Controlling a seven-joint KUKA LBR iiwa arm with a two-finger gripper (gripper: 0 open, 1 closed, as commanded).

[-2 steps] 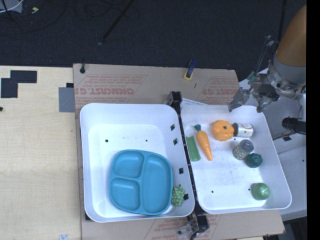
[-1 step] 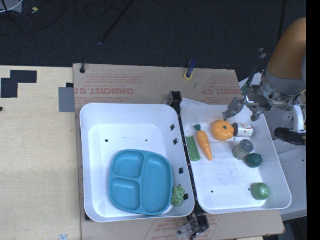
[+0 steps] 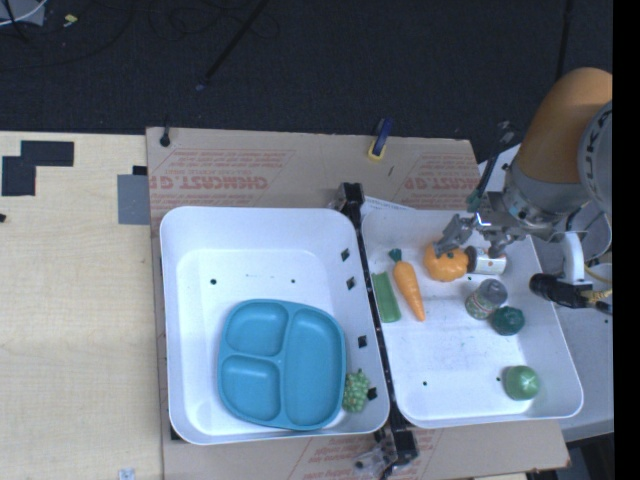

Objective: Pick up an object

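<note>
My gripper (image 3: 474, 238) hangs over the back of the right bin (image 3: 470, 408), just above and behind an orange pumpkin-like toy (image 3: 446, 264). Its fingers stand open, one to the toy's upper left and one to its upper right, with nothing held between them. Left of the toy, a carrot (image 3: 408, 289) lies beside a flat green piece (image 3: 386, 297). To its right are a grey round object (image 3: 487, 297) and a dark teal ball (image 3: 509, 320). A green fruit (image 3: 521, 382) lies near the front right corner.
The left bin (image 3: 190, 268) holds a blue divided plate (image 3: 282, 364) and a bunch of green grapes (image 3: 355, 392) at its front right corner. A small white piece (image 3: 491, 264) lies right of the orange toy. The orange-banded arm (image 3: 565, 128) rises at the right.
</note>
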